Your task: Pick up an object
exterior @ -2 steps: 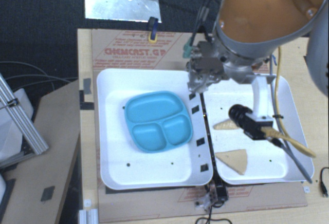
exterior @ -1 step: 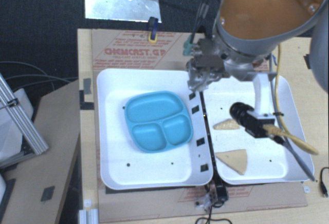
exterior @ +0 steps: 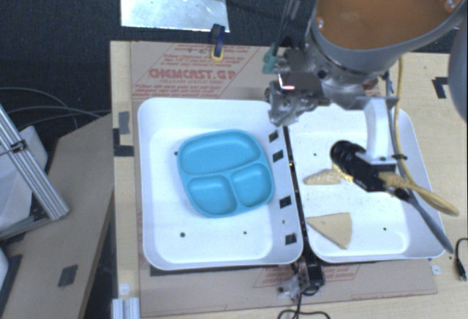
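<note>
The gripper (exterior: 284,111) hangs by the left bin's (exterior: 157,193) rim, the blue plate (exterior: 223,171) near but apart. Its opening cannot be told.

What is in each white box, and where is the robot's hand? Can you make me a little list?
left bin: one blue plate with three compartments, lying flat near the middle
right bin: a tan wedge near the front, and a flatter tan piece further back, apart from it
gripper: at the far end of the divider between the two bins
touching an object: no, it is apart from the plate and both tan things
picked up so far: nothing that can be seen
</note>
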You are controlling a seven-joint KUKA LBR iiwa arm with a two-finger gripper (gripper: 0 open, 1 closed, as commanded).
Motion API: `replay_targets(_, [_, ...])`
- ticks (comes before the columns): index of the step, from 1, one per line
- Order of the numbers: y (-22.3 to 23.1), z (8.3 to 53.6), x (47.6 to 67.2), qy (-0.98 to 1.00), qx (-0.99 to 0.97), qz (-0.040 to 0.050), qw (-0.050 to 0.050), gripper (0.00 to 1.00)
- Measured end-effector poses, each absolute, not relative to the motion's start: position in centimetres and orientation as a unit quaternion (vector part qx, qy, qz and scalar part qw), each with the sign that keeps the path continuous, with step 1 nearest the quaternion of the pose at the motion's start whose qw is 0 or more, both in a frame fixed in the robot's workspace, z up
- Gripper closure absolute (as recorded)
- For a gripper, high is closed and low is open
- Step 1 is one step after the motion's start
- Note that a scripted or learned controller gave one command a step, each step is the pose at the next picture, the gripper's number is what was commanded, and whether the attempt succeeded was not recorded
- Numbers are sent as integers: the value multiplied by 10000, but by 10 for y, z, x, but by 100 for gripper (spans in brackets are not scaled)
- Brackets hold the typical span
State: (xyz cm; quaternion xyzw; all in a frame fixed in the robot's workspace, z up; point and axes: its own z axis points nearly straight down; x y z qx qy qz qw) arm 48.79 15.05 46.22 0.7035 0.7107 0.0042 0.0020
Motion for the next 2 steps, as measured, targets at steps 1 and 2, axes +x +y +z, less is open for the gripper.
replay_targets(1, [129, 340, 486, 7062, 7080, -41, -20, 100])
replay_targets(2, [123, 545, 503, 7084, 7057, 94, 53, 100])
